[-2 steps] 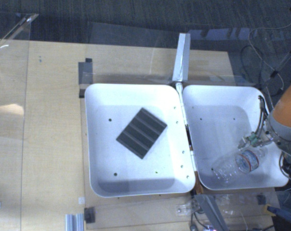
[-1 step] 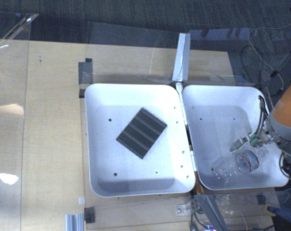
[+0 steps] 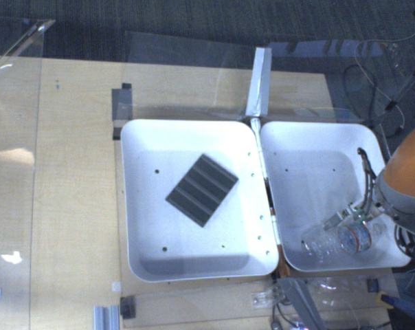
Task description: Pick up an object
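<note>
Low in the right bin, the gripper sits at the end of an arm that reaches in from the right, its orange band showing just above the wrist. Whether the hand is clenched, released or grasping anything cannot be told, because the tool end merges with glare and clear material at that spot. Just beside and below it lies a transparent object, probably a plastic cup or small bottle on its side, near the bin's front wall; it looks to be resting on the bin floor, though contact with the gripper cannot be ruled out. That closeness suggests the arm has been placed there to try for this piece. See-through plastic gives faint edges and may roll, so a slip seems a fair risk. In the left bin, well apart from the arm, a dark ribbed rectangular block lies flat and turned at an angle near the middle, untouched. Judged from this, the pick is not yet shown as done.
</note>
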Tool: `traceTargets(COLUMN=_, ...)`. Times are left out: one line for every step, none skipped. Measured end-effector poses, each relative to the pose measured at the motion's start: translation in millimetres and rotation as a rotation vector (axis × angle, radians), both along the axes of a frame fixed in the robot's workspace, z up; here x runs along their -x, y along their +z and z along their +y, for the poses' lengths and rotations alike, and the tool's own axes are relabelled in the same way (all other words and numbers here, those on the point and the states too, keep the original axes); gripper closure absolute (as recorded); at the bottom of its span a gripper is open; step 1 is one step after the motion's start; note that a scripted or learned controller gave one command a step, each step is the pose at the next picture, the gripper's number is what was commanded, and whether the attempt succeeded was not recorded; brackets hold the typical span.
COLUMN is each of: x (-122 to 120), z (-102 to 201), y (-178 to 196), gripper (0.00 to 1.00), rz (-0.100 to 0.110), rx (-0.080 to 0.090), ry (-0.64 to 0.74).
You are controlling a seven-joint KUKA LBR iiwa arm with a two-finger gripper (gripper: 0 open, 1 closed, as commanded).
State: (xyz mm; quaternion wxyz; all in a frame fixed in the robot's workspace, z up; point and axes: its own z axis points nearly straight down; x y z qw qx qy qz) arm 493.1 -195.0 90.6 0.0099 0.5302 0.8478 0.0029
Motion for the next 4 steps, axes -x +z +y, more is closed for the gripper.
traceTargets(x=0.1, z=0.0, y=0.0, gripper=0.0, rz=0.0, rx=0.0, ry=0.0)
traceTargets(x=0.1, z=0.0, y=-0.1, gripper=0.0, rz=0.0, rx=0.0, ry=0.0)
traceTargets(x=0.1, z=0.1, y=-0.1, gripper=0.0, rz=0.0, rx=0.0, ry=0.0)
traceTargets(x=-2.3, z=1.4, y=11.5, gripper=1.0, rz=-0.005, rx=-0.002, ry=0.001)
